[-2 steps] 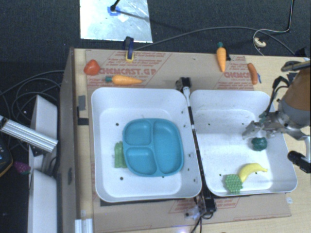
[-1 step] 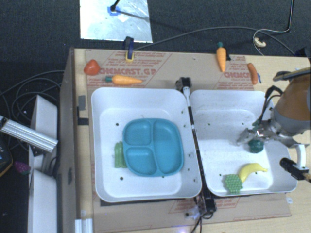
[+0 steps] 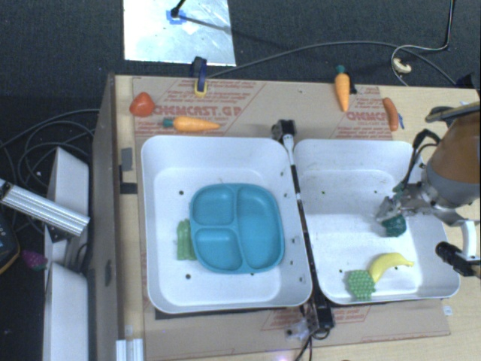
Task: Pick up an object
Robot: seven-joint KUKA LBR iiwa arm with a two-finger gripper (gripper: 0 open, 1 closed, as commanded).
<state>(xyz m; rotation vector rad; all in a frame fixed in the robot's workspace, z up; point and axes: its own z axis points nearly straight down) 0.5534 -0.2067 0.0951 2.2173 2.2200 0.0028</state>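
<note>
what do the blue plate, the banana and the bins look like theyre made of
Blue plate: probably moulded plastic, one even colour with smooth raised dividers and a soft sheen.
Banana: looks like a plastic or rubber toy, uniformly bright yellow and smooth; which of the two is unclear.
Bins: likely thin formed plastic, plain white with rounded corners and a dull finish.

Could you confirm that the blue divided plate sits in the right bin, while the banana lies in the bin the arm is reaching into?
Not quite: the camera view shows the blue divided plate in the left bin, not the right one. The banana does lie in the right bin, where the arm reaches in.
</note>
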